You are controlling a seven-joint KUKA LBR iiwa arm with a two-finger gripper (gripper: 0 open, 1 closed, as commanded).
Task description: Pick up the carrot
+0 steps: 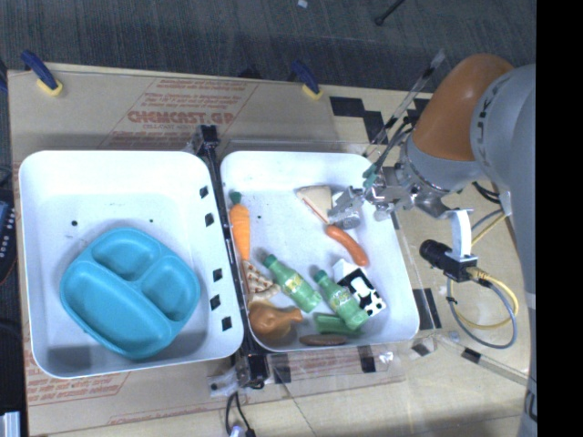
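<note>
The carrot, orange with a green top, lies along the left wall of the right bin, its green end pointing to the back. My gripper hangs over the right part of that bin, well to the right of the carrot. It sits between a pale sandwich wedge and an orange-red sausage, and nothing is visibly held in it.
Two green bottles, a brown drumstick, a black-and-white carton and a waffle piece crowd the right bin's front. A blue divided plate lies in the left bin.
</note>
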